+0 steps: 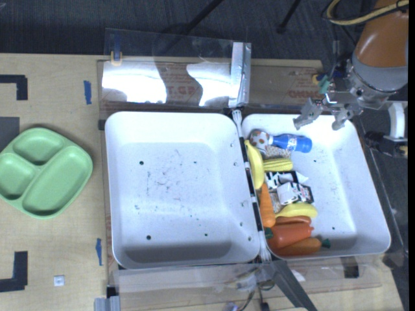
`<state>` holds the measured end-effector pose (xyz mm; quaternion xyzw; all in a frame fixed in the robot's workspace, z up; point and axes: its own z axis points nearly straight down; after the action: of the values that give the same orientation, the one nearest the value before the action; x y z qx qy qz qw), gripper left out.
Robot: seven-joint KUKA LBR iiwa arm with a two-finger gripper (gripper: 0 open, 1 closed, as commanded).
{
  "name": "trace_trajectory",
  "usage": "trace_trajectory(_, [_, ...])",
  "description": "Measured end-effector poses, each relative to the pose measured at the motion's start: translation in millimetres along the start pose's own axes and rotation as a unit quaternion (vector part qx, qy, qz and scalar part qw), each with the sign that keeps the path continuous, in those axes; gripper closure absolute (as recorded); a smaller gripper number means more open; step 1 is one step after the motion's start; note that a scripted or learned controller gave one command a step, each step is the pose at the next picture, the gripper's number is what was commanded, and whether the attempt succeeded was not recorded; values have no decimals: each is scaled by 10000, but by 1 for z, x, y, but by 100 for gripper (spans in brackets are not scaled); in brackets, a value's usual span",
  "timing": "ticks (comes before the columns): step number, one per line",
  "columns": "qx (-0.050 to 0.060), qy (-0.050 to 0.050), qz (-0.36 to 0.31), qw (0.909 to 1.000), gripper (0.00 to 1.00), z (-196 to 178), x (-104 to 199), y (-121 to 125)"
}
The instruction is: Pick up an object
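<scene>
The camera view shows the gripper [322, 116] above the far right corner of the right bin [363, 193], with its two fingers spread apart and nothing between them. It hangs from the grey arm [382, 50], which comes in from the right.

The nearest thing to the gripper is a blue bottle [290, 143], lying on its side just below and left of the fingers. Next to the bottle's left end there is a small round ball [259, 137]. Further toward the near edge, all against the left wall of this bin, lie a yellow banana [256, 167], a black and white packet [292, 192], a carrot [266, 207], and a red-orange pepper-like piece [295, 235]. The left bin [175, 186] is beside it, and a green divided plate [42, 172] rests on the bench well apart to the left.

I judge that the task is at the approach step: no object is taken yet. The next move probably needs the gripper to go down and a little left over one object, maybe the bottle, with the fingers on both sides of its body before closing. The pile is crowded, so a neighbour may be pushed.
</scene>
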<state>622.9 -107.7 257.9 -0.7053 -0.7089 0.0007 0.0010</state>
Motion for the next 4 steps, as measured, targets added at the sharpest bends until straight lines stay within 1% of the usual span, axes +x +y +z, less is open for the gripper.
trace_trajectory(1, [-21,-8,-697,9976,0,-13,-20,-4])
trace_trajectory(2, [-1,3,118,9999,0,80,-7,-74])
trace_trajectory(3, [-129,-21,-508,9986,0,125,-2,-107])
trace_trajectory(4, [-8,1,81,10000,0,66,-9,-86])
